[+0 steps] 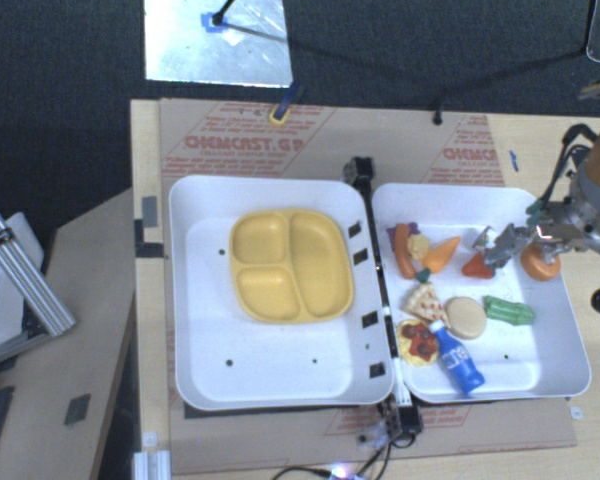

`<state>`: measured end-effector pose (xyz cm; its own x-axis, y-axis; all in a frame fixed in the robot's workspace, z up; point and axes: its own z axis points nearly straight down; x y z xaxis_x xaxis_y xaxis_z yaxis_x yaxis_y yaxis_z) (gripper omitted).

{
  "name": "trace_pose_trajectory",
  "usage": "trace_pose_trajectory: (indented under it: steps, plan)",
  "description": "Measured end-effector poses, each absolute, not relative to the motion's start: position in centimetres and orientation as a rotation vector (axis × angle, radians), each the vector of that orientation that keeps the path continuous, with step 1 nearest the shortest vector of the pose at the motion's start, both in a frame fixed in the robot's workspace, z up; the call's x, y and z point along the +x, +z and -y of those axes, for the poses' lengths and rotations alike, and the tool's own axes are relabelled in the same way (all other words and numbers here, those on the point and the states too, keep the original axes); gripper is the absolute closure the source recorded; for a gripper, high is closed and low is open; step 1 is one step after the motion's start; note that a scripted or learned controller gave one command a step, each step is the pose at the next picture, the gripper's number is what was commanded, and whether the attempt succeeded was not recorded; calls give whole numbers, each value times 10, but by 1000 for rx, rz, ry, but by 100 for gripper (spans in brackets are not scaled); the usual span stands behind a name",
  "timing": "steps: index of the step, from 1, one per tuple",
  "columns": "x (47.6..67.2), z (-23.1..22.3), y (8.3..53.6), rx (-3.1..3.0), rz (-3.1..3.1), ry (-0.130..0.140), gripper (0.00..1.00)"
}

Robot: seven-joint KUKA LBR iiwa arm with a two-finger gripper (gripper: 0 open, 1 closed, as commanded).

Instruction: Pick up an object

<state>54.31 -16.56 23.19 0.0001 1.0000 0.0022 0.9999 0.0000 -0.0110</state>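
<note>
Over right bin (565,368), gripper (500,250) is seen beside red piece (477,265); jaw state cannot be told. Crowded toys risk a nudged, missed grasp.

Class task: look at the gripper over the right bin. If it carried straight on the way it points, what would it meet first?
Probably the red toy piece just beyond the gripper, then the carrot; height above them is unclear from this view.
</note>
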Motion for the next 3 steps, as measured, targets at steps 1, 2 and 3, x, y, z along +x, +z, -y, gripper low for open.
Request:
trace_pose_trajectory:
  steps: [1,2,3]
  plan:
    - [546,165,238,-2219,2226,-1,0]
    - [544,160,195,-2218,2222,1,0]
    - [537,164,150,-2218,2221,2,0]
